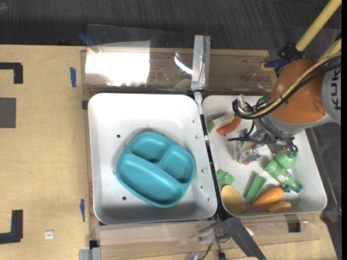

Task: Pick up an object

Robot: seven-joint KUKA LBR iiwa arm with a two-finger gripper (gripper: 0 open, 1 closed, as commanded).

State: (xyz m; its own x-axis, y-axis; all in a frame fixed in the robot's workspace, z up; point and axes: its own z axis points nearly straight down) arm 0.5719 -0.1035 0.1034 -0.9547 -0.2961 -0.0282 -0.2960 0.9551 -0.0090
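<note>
Nearest the lens, an orange carrot [269, 197] and a yellow piece [233, 199] lie at the right bin's [316, 169] front edge, below the gripper [250, 151]. That gripper hangs low over the bin's middle; whether it is clamped on anything I cannot tell. Nothing looks lifted, so the pick seems undone. Green toys [283, 169] crowd just beside it, a red-orange piece [227, 125] behind. Well off to its far side sits a teal divided plate [156, 168].

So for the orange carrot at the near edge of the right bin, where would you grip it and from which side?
Probably across the thick middle of the orange carrot, coming straight down from above. It lies flat and roughly lengthwise along the right bin's front wall, so the fingers should close across its narrow width. The green piece crowds its left end, so stay towards the right.
</note>
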